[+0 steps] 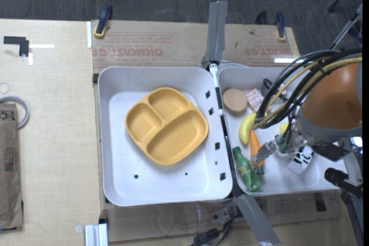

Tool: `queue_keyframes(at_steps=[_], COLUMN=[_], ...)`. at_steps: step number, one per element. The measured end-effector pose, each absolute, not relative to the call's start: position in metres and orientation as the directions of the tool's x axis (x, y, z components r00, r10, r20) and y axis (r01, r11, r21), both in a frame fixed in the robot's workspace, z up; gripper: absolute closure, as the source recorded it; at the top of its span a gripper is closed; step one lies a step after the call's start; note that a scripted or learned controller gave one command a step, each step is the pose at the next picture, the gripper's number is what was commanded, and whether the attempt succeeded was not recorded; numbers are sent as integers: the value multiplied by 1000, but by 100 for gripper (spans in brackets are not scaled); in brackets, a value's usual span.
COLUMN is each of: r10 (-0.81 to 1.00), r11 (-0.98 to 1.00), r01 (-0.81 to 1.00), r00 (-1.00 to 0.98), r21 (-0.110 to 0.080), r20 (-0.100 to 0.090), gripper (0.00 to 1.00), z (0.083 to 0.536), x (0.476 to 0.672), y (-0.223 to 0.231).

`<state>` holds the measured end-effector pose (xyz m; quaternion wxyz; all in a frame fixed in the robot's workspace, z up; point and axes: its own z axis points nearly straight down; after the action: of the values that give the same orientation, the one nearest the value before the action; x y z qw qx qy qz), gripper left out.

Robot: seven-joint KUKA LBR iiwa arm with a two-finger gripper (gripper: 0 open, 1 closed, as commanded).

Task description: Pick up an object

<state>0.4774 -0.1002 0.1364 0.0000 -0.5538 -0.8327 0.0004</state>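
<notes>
The arm (331,98) reaches low into the right bin (277,184), gripper (264,154) down by the carrot (255,150), banana (247,127) and green bottle (245,169); can't tell its grip. Yellow plate (167,125) fills the left bin (115,141)

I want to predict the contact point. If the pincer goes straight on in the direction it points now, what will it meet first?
Probably the orange carrot beside the green plastic bottle in the right white bin; the pincer points down-left at them. Its height above them is unclear.
</notes>
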Motion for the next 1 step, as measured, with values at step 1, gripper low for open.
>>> queue_keyframes(at_steps=[1], r10=[710], r11=[704], r01=[710], r00=[-704], r21=[1], r20=[-2], gripper=[0], z=[92], x=[516], y=[-106])
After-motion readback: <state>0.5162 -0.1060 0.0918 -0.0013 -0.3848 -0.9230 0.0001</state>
